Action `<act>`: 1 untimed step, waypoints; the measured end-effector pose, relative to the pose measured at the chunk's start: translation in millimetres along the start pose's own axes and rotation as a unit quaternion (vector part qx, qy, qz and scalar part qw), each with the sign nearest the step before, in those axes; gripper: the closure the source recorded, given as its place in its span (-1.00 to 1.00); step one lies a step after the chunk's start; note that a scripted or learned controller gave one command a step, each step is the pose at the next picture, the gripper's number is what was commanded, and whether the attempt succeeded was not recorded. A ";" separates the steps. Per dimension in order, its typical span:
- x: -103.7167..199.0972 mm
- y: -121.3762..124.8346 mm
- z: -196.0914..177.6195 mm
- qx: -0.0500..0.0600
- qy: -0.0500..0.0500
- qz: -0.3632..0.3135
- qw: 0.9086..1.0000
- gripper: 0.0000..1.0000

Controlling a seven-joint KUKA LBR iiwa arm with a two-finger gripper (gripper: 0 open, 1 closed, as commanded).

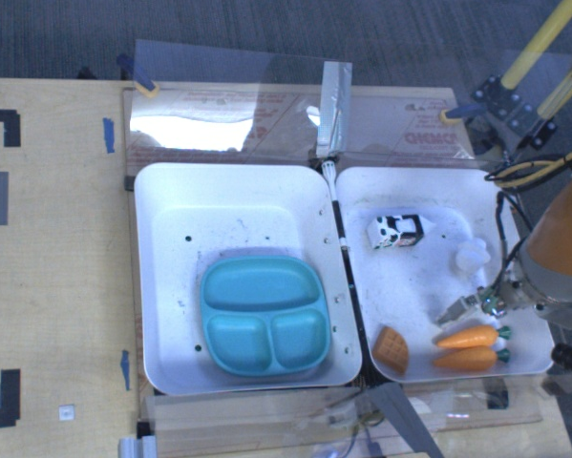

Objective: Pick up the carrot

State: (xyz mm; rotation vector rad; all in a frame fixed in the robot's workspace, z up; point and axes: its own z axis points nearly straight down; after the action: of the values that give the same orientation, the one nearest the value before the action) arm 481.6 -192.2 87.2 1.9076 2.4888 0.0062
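Jaws (462,307) hang low in right bin (414,265), just above upper carrot (468,337); spread or pressed together, cannot tell. Two carrots side by side near front wall, second (467,358) below. Nothing pinched; placement suits descent.

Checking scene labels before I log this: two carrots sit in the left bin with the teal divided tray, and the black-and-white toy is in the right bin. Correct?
Not quite. The camera view shows the two carrots in the right bin, near its front edge, along with the black-and-white toy. The teal divided tray is in the left bin, apart from the carrots.
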 end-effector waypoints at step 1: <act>3.1 0.6 -0.1 0.000 -0.001 0.001 1.000 -1.00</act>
State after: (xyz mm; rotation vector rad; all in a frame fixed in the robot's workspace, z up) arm 481.4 -189.0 87.3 1.9105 2.4856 0.0033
